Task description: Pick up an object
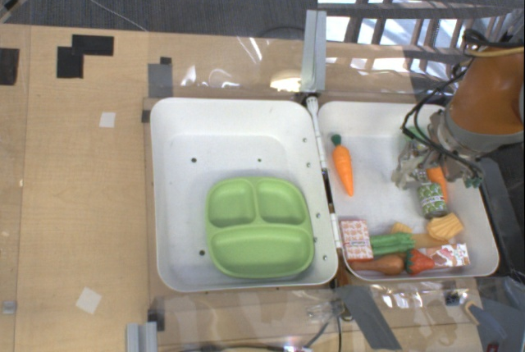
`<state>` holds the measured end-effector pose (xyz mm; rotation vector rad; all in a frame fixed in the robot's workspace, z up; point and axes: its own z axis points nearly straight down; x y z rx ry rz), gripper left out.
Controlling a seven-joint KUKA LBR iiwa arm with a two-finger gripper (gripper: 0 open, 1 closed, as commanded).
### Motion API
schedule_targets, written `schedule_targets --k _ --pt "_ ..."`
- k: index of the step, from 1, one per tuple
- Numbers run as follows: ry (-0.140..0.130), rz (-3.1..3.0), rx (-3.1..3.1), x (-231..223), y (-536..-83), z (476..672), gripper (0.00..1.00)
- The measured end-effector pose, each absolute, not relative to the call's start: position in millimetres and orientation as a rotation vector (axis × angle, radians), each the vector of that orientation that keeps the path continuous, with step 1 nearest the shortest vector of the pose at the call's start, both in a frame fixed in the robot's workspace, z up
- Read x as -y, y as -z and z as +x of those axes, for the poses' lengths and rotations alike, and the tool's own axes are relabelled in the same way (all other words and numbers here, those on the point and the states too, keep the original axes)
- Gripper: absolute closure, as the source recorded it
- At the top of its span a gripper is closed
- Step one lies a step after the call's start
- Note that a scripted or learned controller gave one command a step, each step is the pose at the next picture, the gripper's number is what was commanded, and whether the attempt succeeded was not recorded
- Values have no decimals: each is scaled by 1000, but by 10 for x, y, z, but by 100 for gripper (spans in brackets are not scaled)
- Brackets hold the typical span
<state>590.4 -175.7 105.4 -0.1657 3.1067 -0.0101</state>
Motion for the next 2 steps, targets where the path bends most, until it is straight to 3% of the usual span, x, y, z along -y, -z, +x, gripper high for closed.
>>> schedule_targets --k 1,2 --pt "8 -332 -3098 1216 -2452 5989 100" --pt "1 -420 -3107 1172 -2128 5177 100"
